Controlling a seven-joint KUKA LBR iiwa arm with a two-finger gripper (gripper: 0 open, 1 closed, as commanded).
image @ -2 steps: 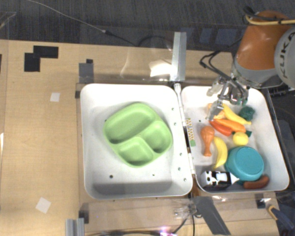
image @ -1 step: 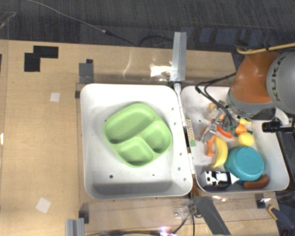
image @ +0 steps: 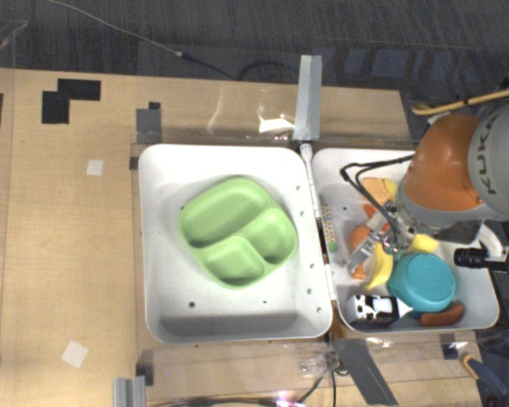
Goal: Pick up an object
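Claw (image: 375,246), fingers slightly spread, hangs over the banana (image: 380,265), whose long axis runs twelve-to-six just below.

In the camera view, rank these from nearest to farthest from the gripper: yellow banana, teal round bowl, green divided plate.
Measured from the gripper in the right bin:
1. Yellow banana, just below the gripper, right bin.
2. Teal round bowl, toward the right bin's lower right.
3. Green divided plate, in the left bin, across the divider.
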